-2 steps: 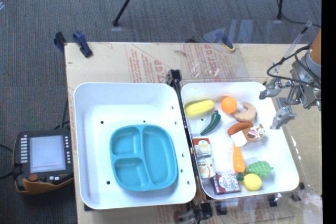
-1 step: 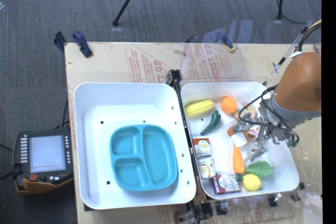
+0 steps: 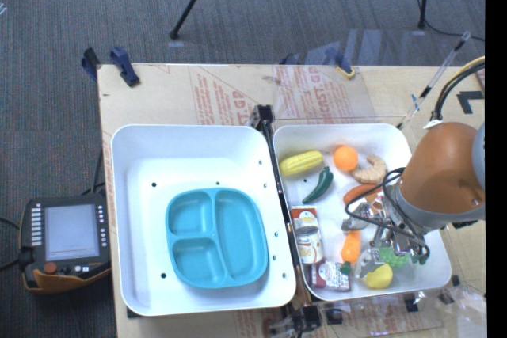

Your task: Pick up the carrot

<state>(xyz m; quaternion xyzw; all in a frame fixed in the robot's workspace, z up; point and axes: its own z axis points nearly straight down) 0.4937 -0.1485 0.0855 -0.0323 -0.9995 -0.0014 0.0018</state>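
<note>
While arm reaches into right bin (image 3: 412,140), end effector (image 3: 366,236) hangs low over carrot (image 3: 351,248), near bin's front; grip state unclear, cannot tell. Yellow lemon (image 3: 379,276) just beside. Blue divided plate (image 3: 215,236) in left bin (image 3: 135,162).

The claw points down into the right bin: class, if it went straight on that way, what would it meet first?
Most likely the carrot, which lies just below the claw. Depth is hard to judge from above, so it could instead land on the bin floor beside it.
</note>
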